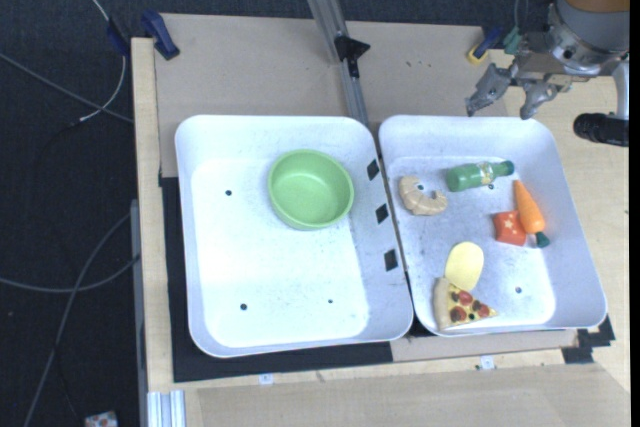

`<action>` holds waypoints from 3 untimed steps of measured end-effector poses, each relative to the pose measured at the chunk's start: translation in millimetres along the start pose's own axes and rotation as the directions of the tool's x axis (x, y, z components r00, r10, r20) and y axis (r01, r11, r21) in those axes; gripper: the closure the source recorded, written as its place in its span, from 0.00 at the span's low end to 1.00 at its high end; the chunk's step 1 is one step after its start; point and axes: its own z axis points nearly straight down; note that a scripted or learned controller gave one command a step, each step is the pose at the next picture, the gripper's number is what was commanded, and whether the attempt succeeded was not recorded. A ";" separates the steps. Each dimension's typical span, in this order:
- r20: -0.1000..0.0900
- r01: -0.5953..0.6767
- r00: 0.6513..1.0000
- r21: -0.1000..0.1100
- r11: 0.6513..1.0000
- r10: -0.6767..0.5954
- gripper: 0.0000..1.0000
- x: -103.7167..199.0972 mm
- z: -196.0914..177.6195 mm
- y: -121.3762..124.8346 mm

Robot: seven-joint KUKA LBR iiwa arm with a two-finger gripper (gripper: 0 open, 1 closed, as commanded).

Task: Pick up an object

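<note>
Right bin (pixel 566 177) bottle (pixel 478 176) below fingers (pixel 487 95)

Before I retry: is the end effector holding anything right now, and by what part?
Nothing is held. The end effector hangs open above the right bin's far edge, nothing between its fingers.

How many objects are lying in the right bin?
6: bottle near the back, beige piece at left, carrot and red piece at right, yellow piece and pizza slice in front. None seem hidden.
</note>
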 end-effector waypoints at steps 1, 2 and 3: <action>0.000 0.000 1.000 0.009 1.000 0.000 0.00 2.5 64.4 -1.4; 0.000 -0.001 1.000 0.008 1.000 0.001 0.00 1.5 124.6 -10.0; 0.014 0.002 1.000 -0.044 0.999 -0.002 0.00 0.1 157.1 0.5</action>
